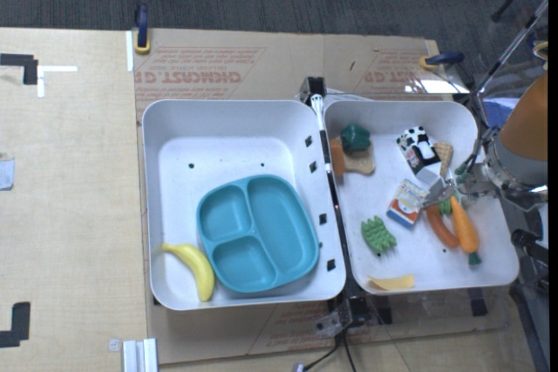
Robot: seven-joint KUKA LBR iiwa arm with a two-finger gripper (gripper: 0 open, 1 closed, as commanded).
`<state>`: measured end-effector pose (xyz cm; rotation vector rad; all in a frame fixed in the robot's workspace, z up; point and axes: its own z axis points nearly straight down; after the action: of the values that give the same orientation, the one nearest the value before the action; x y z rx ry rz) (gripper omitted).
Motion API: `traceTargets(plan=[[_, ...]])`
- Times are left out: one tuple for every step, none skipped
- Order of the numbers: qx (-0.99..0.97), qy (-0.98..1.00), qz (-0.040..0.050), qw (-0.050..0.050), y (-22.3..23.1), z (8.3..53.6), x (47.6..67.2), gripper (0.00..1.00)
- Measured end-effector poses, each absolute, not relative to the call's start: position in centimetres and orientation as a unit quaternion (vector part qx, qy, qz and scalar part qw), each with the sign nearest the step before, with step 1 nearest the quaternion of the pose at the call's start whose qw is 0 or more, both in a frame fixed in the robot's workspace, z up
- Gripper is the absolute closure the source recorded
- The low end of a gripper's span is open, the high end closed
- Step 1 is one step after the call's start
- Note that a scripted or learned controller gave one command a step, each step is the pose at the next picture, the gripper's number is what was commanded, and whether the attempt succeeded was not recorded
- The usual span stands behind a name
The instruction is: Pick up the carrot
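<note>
1. You find the orange, tapered plastic carrot with a green stub end [465, 231] lying in the right-hand shallow white bin [488, 274], near its right wall, slanting from upper left to lower right.
2. The two-finger metal gripper [443, 192] sits just above the carrot's upper end, close to the small orange-and-white carton [404, 206]. You cannot tell from this view whether its fingers are apart or together, and nothing shows clearly between them.
3. A slim red-orange sausage-like piece [440, 226] lies touching the carrot's left side, almost parallel. A descent slightly left could catch that piece instead, or both at once.
4. The carrot looks smooth, rounded and hard; a pinch off its middle could squirt it sideways toward the bin wall.
5. The nearby wall leaves little room on the right, so a finger could strike the rim.
6. Other toys sit well apart: a ridged green block [377, 235], a flat yellow slice [391, 282], a black-and-white cow-patterned box [418, 148].
7. The left bin holds a glossy blue divided tray [256, 233] and a curved yellow banana [196, 267].
</note>
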<state>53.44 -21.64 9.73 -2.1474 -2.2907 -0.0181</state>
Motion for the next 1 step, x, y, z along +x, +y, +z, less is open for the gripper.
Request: traceTargets(plan=[[-0.685,-0.728,-0.0043,-0.002,-21.88,10.72,53.53,1.0]])
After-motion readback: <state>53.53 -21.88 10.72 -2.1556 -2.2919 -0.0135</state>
